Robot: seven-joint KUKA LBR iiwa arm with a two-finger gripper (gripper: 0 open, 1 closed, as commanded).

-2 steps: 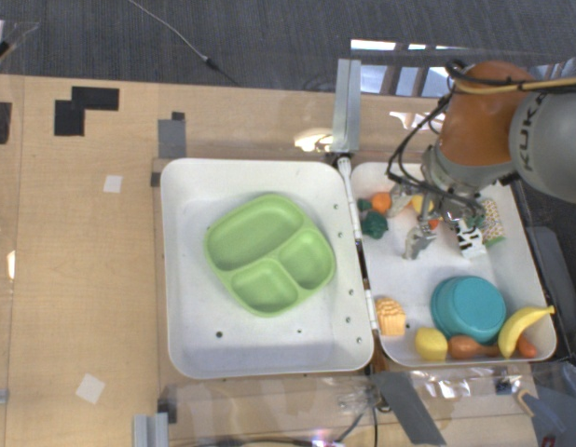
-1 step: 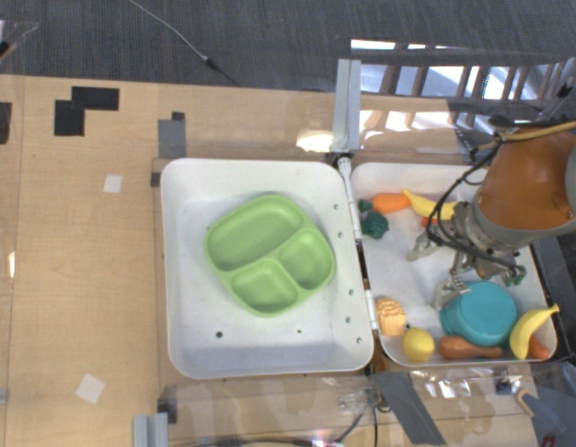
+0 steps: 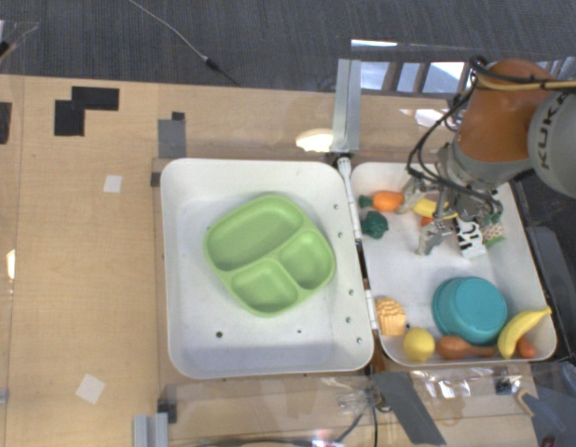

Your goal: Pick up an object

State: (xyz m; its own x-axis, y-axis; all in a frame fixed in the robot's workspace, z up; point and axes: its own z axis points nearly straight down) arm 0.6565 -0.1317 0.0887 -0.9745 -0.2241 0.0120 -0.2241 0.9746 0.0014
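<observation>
My gripper (image 3: 448, 235) hangs low over the back half of the right bin (image 3: 535, 277), under the orange wrist band. Its fingers stand apart, and one grey finger (image 3: 430, 240) points down at bare bin floor. A small black-and-white toy (image 3: 471, 239) lies right beside the other finger, and I see nothing clamped between the two. A yellow piece (image 3: 425, 209) sits just behind the gripper. An orange fruit (image 3: 388, 200) and a green broccoli-like piece (image 3: 374, 223) lie to its left.
The front of the right bin holds a teal bowl (image 3: 469, 308), a banana (image 3: 523, 328), a lemon (image 3: 418, 344), a brown piece (image 3: 455, 347) and a corn-like piece (image 3: 391, 316). In the left bin (image 3: 190, 343) lies a green divided plate (image 3: 269, 252).
</observation>
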